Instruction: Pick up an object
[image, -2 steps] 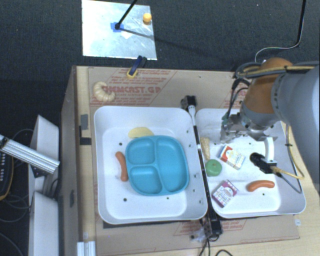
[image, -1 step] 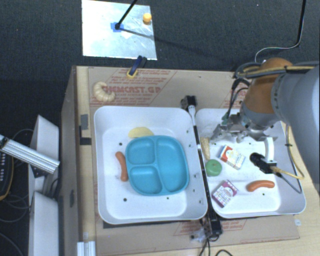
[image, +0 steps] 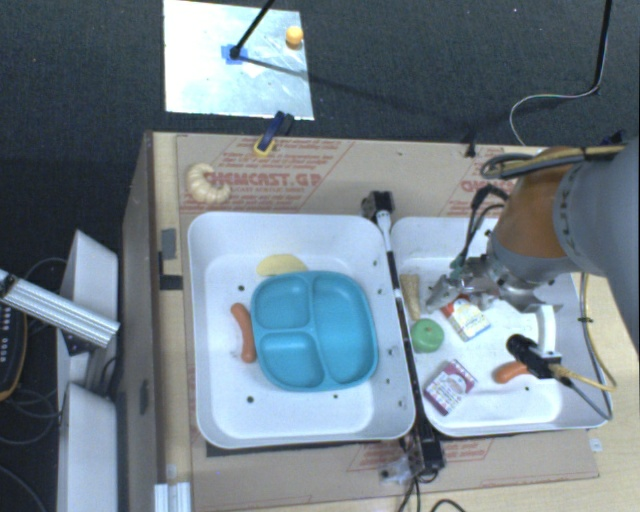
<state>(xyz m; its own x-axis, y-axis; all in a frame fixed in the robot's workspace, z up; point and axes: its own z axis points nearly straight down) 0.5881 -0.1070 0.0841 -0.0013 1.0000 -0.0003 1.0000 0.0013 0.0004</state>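
1. Step in hand, as I judge it: the approach. The arm (image: 560, 215) reaches into the right bin (image: 560, 410), and the gripper (image: 462, 292) sits low over the bin's upper-left part, just above a small red-and-white packet (image: 468, 320).
2. Tool state: I cannot tell how the gripper is set, and nothing can be seen held in it.
3. Candidates in the right bin: the packet nearest the gripper; a green round piece (image: 428, 335) just left of it; a maroon packet (image: 449, 385) lower down; an orange sausage (image: 510, 372) to the right, beside a black part of the rig.
4. Next move, in my view: settle straight down on the packet and close across its short sides, keeping clear of the green piece.
5. Materials and shapes: the packets look flat, boxy and printed, likely card or foil, so hard to get under. The green piece looks smooth and rounded. The sausage looks like glossy plastic and may roll.
6. The left bin (image: 215, 400) holds a blue sectioned tray (image: 312, 330), another sausage (image: 243, 330) and a pale yellow piece (image: 282, 265).
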